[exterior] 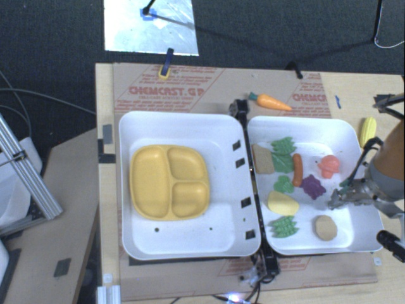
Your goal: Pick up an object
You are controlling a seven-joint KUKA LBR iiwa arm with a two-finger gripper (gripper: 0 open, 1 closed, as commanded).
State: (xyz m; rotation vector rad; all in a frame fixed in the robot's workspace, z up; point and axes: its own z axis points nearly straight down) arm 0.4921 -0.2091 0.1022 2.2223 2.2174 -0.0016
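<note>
So the arm is reaching in from 3 o'clock and the gripper (336, 201) is hanging low over the right bin (347, 130), toward its 4 o'clock side. Can't tell how the gripper is set from up here, it's just a dark blur, and I'm not seeing anything caught in it.

Nearest things to it: the purple toy (312, 186) is sitting at about 10 o'clock from the tip, just beside it, and the tan potato (326, 227) is lying at about 7 o'clock, also near. The pink toy (329, 166) is up at 12 o'clock, a bit further off.

My guess is it's going for the purple one or the potato. The potato is roundish, so no real long axis to line up with. The left bin (190, 125) is just holding a yellow tray (169, 182), well apart from all this.
</note>
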